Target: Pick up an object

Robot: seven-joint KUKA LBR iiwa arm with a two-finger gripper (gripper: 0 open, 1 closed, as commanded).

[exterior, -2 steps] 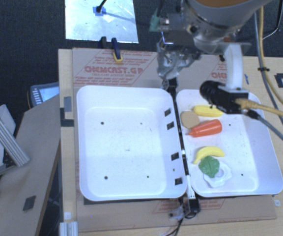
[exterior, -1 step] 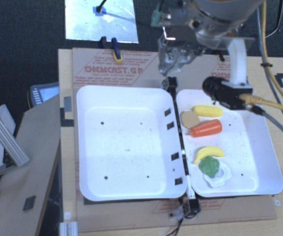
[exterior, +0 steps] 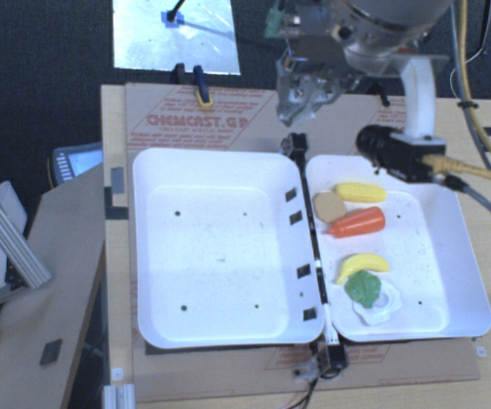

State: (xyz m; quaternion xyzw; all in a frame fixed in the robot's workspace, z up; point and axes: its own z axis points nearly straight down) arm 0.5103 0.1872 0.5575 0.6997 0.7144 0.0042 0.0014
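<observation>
1. We see the gripper [exterior: 301, 100] hanging over the brown cardboard sheet [exterior: 228, 118], just behind the far rims of the two bins, about where they meet. It is blurred, and we cannot tell whether it is open or closed; we see nothing in it.
2. Just in front of the gripper, toward the camera, a black clip [exterior: 295, 146] sits where the two bins meet. More clips follow the seam.
3. The things to pick all lie in the right bin [exterior: 459, 254], in front of the gripper and to its view-right. Its far rim runs between them and the tool.
4. Closest to the gripper are a yellow piece [exterior: 361, 192] and a tan round piece [exterior: 330, 206], just beside each other, with an orange carrot [exterior: 358, 221] touching or nearly touching the tan one.
5. Farther from the tool lie a banana [exterior: 363, 265] and, against it, a green broccoli [exterior: 364, 289] resting on a white piece [exterior: 380, 308].
6. The left bin [exterior: 220, 245] spreads to the gripper's view-left and front.
7. To view-left of the tool, a yellow-and-blue clamp [exterior: 201, 88] grips the cardboard's far edge; beyond it lies a silver sheet [exterior: 176, 22].
</observation>
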